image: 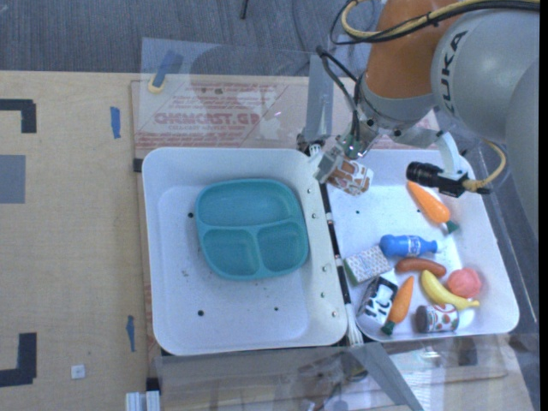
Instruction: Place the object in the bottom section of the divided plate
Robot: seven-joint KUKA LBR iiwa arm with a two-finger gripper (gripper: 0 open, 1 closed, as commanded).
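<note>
A teal divided plate (253, 228) lies in the left bin (171, 315). It has one wide section on its far side and two smaller ones on its near side. My gripper (341, 156) hangs over the far left corner of the right bin (497, 315), beside the wall between the bins. It is shut on a small brown and white striped box (352, 178), which hangs just under the fingertips. The box is to the right of the plate and slightly farther back.
The right bin holds an orange carrot (429, 202), a blue bottle (409, 246), a red sausage (421, 266), a banana (445, 290), a pink peach (466, 281), a small can (437, 318) and a grey packet (368, 264). A clear sheet (223, 110) lies behind the bins.
</note>
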